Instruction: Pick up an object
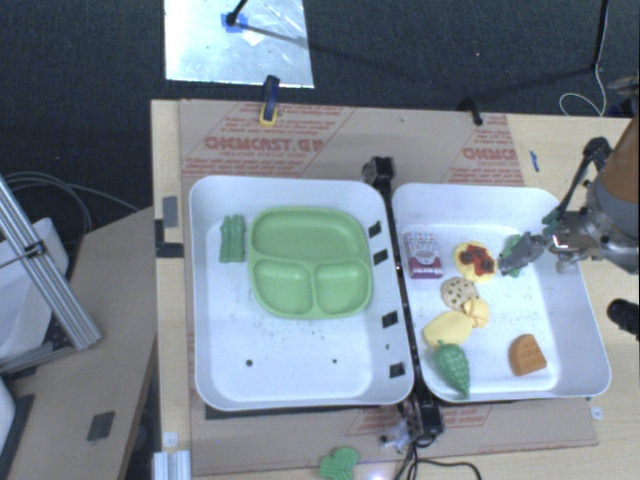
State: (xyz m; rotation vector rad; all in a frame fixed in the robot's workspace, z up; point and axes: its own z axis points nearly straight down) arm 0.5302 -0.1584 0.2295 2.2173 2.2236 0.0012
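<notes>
Grey gripper [515, 255] poised low over the right bin [575, 313], nothing seen between its fingers; whether they are parted cannot be told.

The step in hand looks like the approach. Just beside the fingertips lies a yellow-and-red toy [474, 259]; further out sit a cookie [459, 291], a red-and-white packet [423, 253] and a brown piece [527, 354]. The next move probably calls for centring over one item, then descending.

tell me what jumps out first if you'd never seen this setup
The big green divided plate in the left bin grabs the eye first. Next comes the cluster of toy food in the right bin, such as the yellow piece and green piece, with the tool hovering near the pizza slice.
</notes>
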